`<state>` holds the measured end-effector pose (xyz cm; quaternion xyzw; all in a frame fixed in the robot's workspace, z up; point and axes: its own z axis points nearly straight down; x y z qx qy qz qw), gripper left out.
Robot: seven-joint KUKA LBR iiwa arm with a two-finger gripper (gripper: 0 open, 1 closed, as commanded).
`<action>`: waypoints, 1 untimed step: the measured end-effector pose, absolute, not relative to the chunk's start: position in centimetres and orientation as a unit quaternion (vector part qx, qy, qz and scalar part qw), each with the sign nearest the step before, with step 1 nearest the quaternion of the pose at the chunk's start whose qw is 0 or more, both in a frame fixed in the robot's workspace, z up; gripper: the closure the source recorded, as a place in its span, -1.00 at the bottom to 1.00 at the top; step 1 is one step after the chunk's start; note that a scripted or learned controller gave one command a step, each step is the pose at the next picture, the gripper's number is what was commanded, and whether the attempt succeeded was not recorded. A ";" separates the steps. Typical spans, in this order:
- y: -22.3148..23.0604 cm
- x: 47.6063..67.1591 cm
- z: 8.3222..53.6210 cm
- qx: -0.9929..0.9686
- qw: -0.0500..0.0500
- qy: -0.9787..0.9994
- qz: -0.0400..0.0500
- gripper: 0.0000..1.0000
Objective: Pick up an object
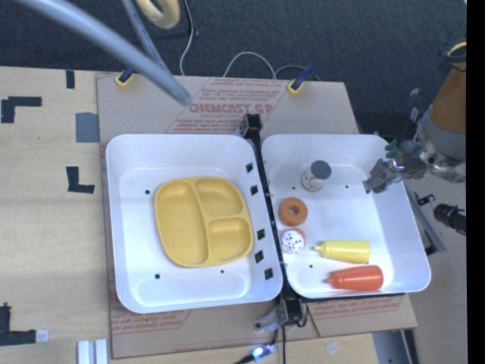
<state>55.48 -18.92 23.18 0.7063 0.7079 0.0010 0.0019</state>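
Note:
The right bin (394, 226) holds a small can with a grey lid (315, 175), an orange doughnut (292, 211), a white speckled ball (292, 240), a yellow bottle (345, 250) and a red-orange bottle (356, 278), both lying on their sides. My gripper (378, 177) hangs over the bin's right rim, to the right of the can and apart from every object. Nothing lies between its fingers.
The left bin (129, 173) holds a yellow sectioned plate (203, 220). A black divider with clips (260, 203) runs between the bins. Grey tubes (114, 36) cross the upper left. The arm's wrist (447, 127) stands at the right edge.

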 end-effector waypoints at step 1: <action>-18.9 55.6 25.3 0.706 0.001 0.708 0.000 1.00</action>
